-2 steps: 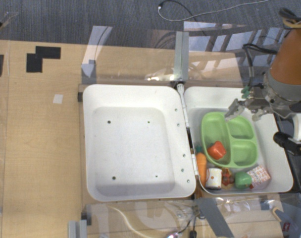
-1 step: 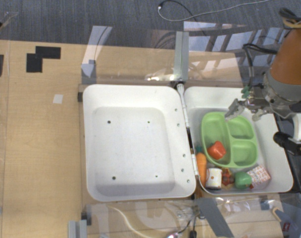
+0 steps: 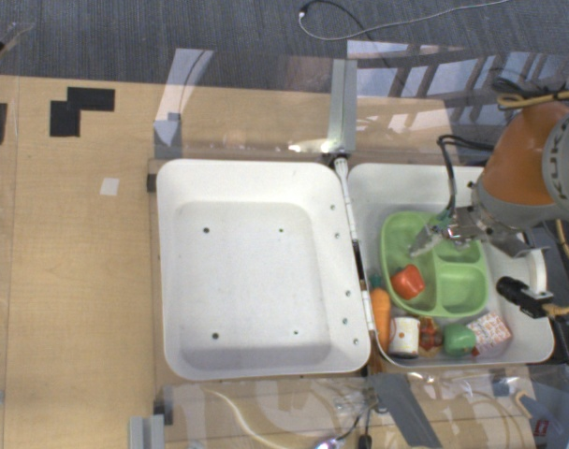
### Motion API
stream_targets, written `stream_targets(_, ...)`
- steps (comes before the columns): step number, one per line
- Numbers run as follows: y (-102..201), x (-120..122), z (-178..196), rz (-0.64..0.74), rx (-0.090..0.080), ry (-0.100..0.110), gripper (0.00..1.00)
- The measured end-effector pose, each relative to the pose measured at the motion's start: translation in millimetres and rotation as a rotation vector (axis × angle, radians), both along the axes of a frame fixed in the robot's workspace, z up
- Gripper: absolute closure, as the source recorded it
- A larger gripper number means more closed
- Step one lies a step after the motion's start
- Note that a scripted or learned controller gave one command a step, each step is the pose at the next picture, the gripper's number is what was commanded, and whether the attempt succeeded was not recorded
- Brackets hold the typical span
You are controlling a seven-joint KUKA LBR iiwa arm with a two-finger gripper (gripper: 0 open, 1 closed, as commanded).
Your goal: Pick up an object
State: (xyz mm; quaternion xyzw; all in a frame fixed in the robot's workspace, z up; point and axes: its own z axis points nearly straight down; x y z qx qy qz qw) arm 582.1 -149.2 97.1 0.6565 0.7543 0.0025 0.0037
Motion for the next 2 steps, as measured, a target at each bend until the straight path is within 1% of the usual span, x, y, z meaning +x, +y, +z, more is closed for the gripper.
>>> stream_targets(1, 2, 2, 12, 0.003, 0.002, -0.004, 1.00)
stream_targets(2, -18, 46, 131, 0.072, 0.000, 0.006, 1.00)
